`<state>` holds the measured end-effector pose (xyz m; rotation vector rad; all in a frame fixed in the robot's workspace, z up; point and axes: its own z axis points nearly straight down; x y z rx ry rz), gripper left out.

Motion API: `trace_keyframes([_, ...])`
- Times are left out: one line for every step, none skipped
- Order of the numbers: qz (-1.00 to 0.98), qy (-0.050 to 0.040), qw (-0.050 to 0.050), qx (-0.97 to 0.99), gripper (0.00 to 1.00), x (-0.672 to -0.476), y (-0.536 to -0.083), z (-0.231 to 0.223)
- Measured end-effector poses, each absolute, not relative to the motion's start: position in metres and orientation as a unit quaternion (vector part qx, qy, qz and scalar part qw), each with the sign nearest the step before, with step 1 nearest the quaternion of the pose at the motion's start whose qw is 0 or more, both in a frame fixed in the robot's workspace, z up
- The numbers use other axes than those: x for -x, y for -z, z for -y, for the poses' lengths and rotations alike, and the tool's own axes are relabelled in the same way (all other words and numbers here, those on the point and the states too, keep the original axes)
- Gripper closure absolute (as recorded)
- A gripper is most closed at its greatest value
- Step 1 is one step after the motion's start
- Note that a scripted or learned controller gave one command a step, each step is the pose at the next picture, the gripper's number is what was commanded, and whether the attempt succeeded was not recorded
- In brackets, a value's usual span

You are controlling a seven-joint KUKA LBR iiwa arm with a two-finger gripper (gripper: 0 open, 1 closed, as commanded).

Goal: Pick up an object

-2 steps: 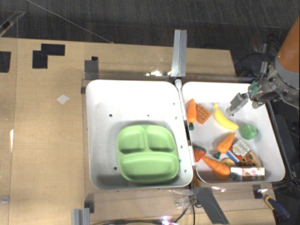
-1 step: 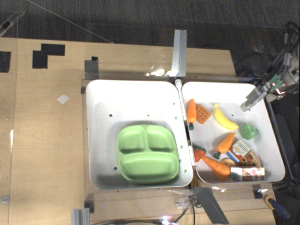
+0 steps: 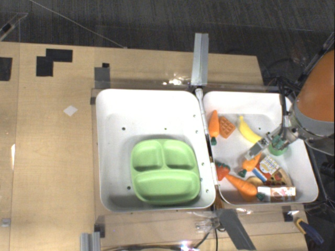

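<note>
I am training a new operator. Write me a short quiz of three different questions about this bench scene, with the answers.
1. True or false: the green divided plastic tray lies in the left white bin.
2. Which bin is the two-finger gripper over? A) left B) right C) neither
3. Fill in: the yellow toy banana lies in the ____ white bin, near the orange waffle-shaped toy.

Key
1. True.
2. B, the right white bin, among the toys.
3. Right.
</note>
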<state>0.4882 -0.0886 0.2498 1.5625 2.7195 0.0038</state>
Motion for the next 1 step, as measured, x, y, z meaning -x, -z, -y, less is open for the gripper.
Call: trace_keyframes([-0.858, -0.003, 0.011, -0.513, 0.0, -0.5112, -0.102, 0.1285])
